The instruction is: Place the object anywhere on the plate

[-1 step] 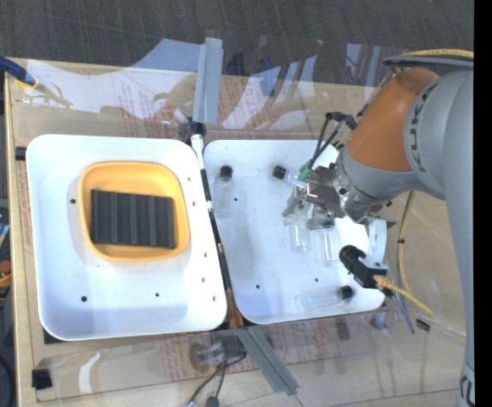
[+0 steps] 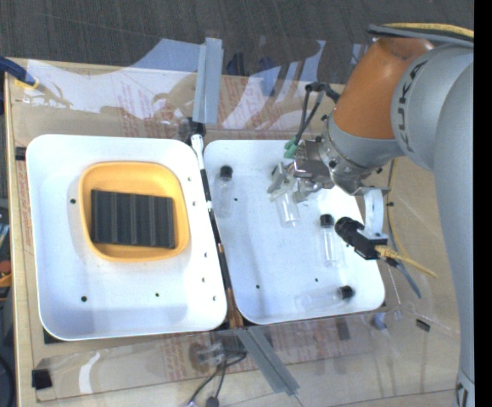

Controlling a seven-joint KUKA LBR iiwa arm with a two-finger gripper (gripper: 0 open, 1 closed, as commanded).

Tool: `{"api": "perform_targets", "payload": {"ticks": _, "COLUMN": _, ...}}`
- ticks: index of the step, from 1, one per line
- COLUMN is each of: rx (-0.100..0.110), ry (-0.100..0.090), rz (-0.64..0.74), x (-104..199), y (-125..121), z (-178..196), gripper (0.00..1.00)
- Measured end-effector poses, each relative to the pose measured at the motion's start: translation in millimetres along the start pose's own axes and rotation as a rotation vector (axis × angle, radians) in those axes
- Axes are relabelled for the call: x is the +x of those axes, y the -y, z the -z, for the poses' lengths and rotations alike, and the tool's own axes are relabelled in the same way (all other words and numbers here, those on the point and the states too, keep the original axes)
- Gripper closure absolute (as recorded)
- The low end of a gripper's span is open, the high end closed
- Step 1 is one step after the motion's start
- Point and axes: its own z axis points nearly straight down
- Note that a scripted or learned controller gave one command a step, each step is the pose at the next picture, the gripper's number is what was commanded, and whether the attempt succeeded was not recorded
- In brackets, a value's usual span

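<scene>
A slender clear plastic vial [image 2: 289,211] lies near the middle of the right shallow white bin [image 2: 254,291], at six o'clock of the metal gripper [image 2: 290,179] and close under it. Whether the gripper is clenched or released cannot be told. Other black-capped clear vials [image 2: 327,242] lie at ten, three and five o'clock. A rounded yellow plate [image 2: 131,175] bearing a ridged black block [image 2: 133,219] sits in the left white bin [image 2: 59,299].

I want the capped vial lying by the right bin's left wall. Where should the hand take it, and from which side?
Grip the vial on its clear body, just below its black cap, coming straight down. It lies flat, pointing far to near, so the hand should probably close left-to-right across it. The bin wall on its left is close.
</scene>
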Motion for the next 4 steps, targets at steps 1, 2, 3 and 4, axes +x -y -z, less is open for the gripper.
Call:
{"api": "perform_targets", "payload": {"ticks": 1, "rx": 0.0, "ry": 0.001, "rz": 0.221, "x": 45, "y": -37, "z": 24, "gripper": 1.0}}
{"api": "perform_targets", "payload": {"ticks": 2, "rx": -0.001, "ry": 0.0, "rz": 0.221, "x": 45, "y": -37, "z": 24, "gripper": 0.0}}
{"api": "perform_targets", "payload": {"ticks": 3, "rx": 0.003, "ry": 0.0, "rz": 0.598, "x": 51, "y": -49, "z": -49, "gripper": 0.0}}
{"api": "perform_targets", "payload": {"ticks": 4, "rx": 0.004, "ry": 0.001, "rz": 0.601, "x": 51, "y": -49, "z": -39, "gripper": 1.0}}
